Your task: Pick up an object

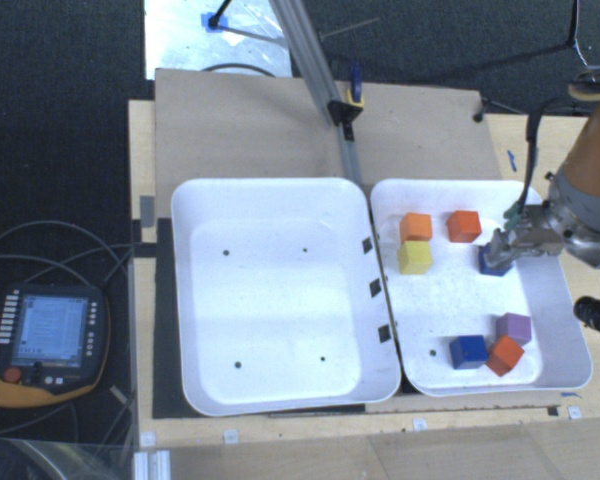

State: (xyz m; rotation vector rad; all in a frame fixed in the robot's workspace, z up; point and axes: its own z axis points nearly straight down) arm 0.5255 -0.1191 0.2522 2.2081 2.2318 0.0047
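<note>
The right bin [555, 298] holds several small blocks. An orange block [415, 227], a red block [464, 226] and a yellow block [414, 257] sit near its far left. A blue block [468, 351], an orange-red block [506, 356] and a purple block [515, 326] cluster at its near right. My gripper [502, 251] reaches in from the right and is low over a dark blue block [491, 265] by the bin's right side. The gripper covers most of that block.
The left bin [270, 368] lies beside the right one, with black clips along their shared edge. A metal pole [310, 48] slants over the back of the bench. A teach pendant [45, 343] lies on the floor at the left.
</note>
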